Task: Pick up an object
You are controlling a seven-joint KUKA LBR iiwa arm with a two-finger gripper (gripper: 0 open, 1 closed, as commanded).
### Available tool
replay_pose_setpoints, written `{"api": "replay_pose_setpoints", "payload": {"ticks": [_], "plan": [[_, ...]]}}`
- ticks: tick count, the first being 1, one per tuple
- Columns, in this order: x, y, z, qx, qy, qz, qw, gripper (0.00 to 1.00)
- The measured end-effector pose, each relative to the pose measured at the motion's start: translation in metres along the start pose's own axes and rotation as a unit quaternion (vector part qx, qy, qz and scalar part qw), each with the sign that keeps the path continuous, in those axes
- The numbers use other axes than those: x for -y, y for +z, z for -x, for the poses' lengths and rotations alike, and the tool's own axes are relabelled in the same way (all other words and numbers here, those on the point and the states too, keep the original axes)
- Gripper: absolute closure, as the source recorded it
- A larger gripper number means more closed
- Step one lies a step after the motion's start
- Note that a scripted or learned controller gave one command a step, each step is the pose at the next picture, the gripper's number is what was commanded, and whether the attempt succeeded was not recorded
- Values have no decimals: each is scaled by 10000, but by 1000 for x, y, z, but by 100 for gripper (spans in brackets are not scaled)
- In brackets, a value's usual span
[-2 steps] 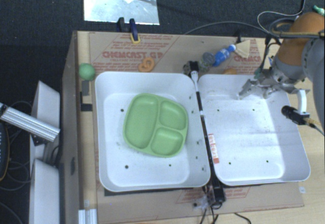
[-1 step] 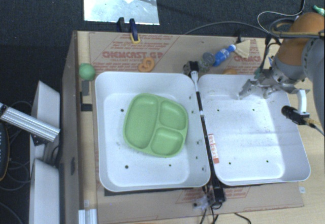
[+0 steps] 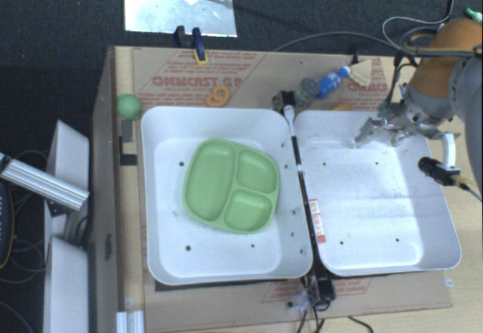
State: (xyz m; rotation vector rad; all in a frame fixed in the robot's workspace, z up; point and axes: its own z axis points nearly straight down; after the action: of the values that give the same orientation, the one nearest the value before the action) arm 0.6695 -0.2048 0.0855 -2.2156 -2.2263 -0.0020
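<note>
Left bin (image 3: 162,173): I see green divided plate (image 3: 230,185) lying flat near centre, three compartments up. Right bin (image 3: 423,248): bare white floor with small dark marks. Gripper (image 3: 385,132) over right bin's far edge, near arm's orange band (image 3: 453,41); I read fingers as spread, nothing between them. Plate well apart from gripper, across bin divider. Behind bins on bench: blue bottle (image 3: 330,83), orange ring (image 3: 217,95), green ball (image 3: 128,106).
</note>
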Motion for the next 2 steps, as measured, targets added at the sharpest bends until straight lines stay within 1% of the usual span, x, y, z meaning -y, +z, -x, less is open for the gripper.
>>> {"api": "replay_pose_setpoints", "payload": {"ticks": [2], "plan": [[0, 0, -2, 12, 6, 11, 10000, 0]]}}
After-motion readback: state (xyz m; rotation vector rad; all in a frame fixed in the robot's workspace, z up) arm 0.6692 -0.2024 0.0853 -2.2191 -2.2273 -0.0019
